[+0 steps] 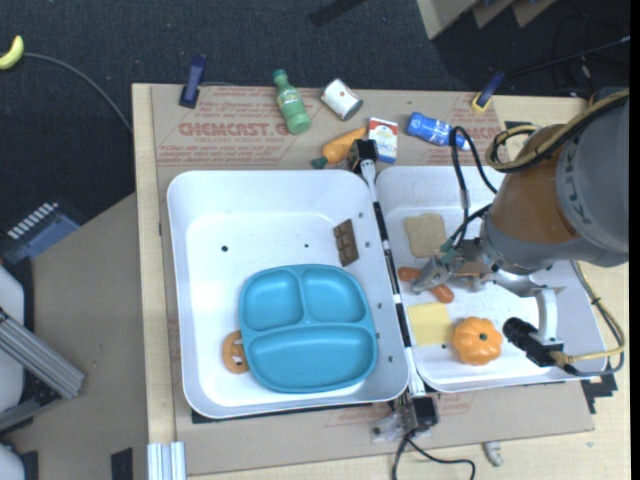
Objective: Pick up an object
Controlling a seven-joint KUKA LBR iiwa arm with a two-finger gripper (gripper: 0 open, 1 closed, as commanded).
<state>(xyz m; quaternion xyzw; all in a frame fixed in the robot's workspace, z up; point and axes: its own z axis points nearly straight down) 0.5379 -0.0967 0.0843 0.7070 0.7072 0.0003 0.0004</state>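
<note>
Nearest the camera, along the front of the bench, the left bin (pixel 200 228) holds a blue divided plate (pixel 305 326), with a small brown pretzel-like piece (pixel 234 353) tucked half under its left edge. In the right bin (pixel 590 353) an orange pumpkin (pixel 477 340) sits near the front wall, just beside a pale yellow cheese slice (pixel 428 323).

Behind these, the gripper (pixel 440 273) hangs low over the middle of the right bin, right above a small orange sausage-like piece (pixel 440 291) and a second one (pixel 409 274) beside the wall between the bins. Its tip is dark and blurred, so whether it is apart or closed cannot be made out, nor whether it touches anything. The grey arm with its orange band (pixel 535 208) covers much of the bin's right half.

Farther back lie a tan bread slice (pixel 425 233) in the right bin and a brown chocolate piece (pixel 346 241) in the left.

Beyond the bins, on the board, stand a green bottle (pixel 292 103), a white can (pixel 341 98), a small carton (pixel 382 138), a blue can (pixel 431 128) and an orange toy (pixel 340 148).
</note>
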